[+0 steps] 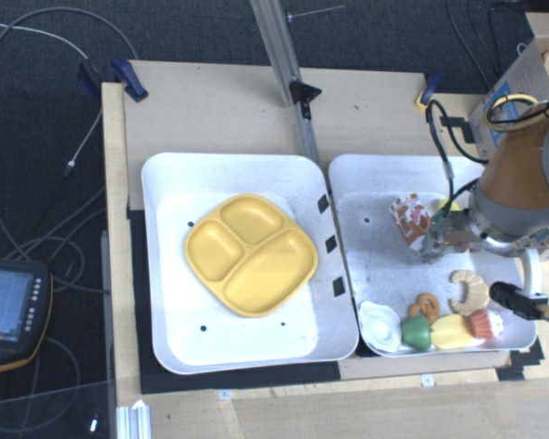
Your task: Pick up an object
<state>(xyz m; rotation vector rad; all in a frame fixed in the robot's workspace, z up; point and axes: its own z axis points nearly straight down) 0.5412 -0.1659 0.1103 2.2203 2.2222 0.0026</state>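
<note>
My gripper [436, 242] sat low beside the red-and-white packet [409, 216] at its 4 o'clock; couldn't tell whether the fingers were open. Centering over it first seemed smart.

A pale wooden surface [210, 108] is sitting on dark carpeted floor [37, 108]. Thin grey cables [23, 26] are trailing across the floor, and a slanted aluminium post [273, 26] is rising from the surface.
</note>
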